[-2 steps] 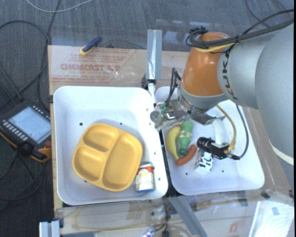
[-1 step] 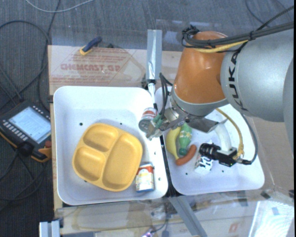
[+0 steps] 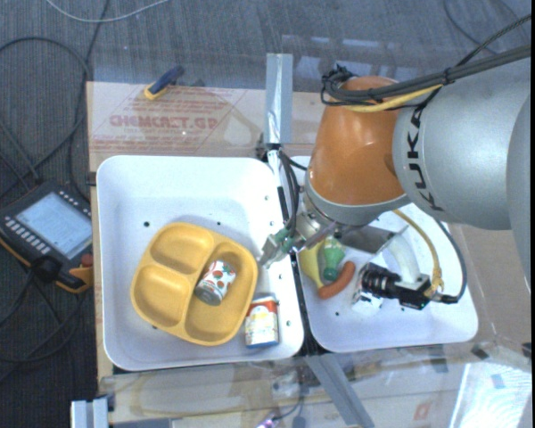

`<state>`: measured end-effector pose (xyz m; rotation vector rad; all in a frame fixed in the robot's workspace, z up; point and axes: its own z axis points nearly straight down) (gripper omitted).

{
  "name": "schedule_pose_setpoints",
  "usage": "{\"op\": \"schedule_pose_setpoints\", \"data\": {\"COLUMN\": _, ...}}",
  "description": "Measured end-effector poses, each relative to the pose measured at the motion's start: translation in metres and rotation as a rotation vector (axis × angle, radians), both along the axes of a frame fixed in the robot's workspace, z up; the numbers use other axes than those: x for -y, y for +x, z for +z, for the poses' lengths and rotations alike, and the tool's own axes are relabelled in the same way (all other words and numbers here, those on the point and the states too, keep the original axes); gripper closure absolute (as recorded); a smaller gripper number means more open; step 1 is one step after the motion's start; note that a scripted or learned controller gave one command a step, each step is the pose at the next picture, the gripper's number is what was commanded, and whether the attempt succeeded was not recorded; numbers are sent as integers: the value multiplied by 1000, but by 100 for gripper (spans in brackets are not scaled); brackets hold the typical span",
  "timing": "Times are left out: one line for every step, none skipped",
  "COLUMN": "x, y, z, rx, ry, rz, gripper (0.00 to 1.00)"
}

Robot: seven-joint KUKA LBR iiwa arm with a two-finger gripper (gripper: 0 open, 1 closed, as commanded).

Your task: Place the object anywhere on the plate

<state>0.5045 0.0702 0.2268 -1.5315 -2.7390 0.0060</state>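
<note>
One can (image 3: 216, 283) on plate (image 3: 165, 279) — label blurred

Grey KUKA arm (image 3: 468, 141), smooth rounded casing, black "KUKA" lettering partly visible on its side. Wide glossy orange band (image 3: 357, 145) above the wrist, grey ring below it. Black and yellow cables run over the top of the orange band and along the arm. Small metallic claw (image 3: 279, 242) at the tip with greenish parts.
</note>
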Motion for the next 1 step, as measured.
{"op": "schedule_pose_setpoints", "data": {"x": 0, "y": 0, "z": 0, "rx": 0, "ry": 1, "rz": 1, "gripper": 0}}
